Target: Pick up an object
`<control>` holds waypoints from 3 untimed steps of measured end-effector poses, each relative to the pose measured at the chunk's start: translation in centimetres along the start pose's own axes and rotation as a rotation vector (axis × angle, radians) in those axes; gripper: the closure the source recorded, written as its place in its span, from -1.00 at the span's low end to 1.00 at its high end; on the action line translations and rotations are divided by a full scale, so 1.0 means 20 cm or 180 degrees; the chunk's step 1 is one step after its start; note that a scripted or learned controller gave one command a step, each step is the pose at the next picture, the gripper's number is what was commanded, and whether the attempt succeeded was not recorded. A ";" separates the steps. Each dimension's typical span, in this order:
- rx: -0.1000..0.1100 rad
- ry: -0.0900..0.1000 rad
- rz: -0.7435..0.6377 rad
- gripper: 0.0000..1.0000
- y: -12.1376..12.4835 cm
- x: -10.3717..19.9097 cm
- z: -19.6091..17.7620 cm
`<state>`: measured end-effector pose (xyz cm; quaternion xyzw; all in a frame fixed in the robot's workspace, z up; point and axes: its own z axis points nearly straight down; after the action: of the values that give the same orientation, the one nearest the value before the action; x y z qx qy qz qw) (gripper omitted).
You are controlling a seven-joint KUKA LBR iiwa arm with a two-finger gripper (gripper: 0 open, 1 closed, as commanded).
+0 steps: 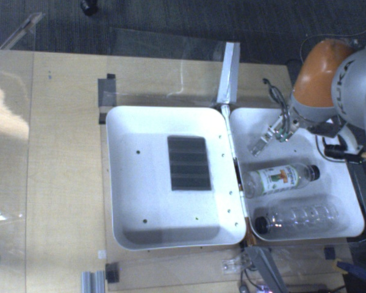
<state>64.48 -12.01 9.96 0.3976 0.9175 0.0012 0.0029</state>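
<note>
plainly, the tool point(263, 143) hangs over the right white bin point(354, 191); whether it is open i cannot tell, likely lining up on the clear labelled plastic bottle point(280, 179).

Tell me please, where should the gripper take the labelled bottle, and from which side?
Probably across the body of the labelled bottle, at the label, coming down from above. It lies on its side in the right bin, cap toward the arm, so the round body gives the fingers two opposite sides. The clear bottle lies close alongside, so space there is tight.
</note>
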 end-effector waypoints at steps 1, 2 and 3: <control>-0.0005 -0.0006 0.0178 -1.00 -0.12 0.19 0.05; -0.0005 -0.0010 0.0623 -1.00 -0.36 0.24 -0.47; -0.0006 -0.0007 0.0394 -1.00 -0.16 0.11 0.05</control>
<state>60.59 -12.63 8.99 0.4536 0.8912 0.0019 0.0042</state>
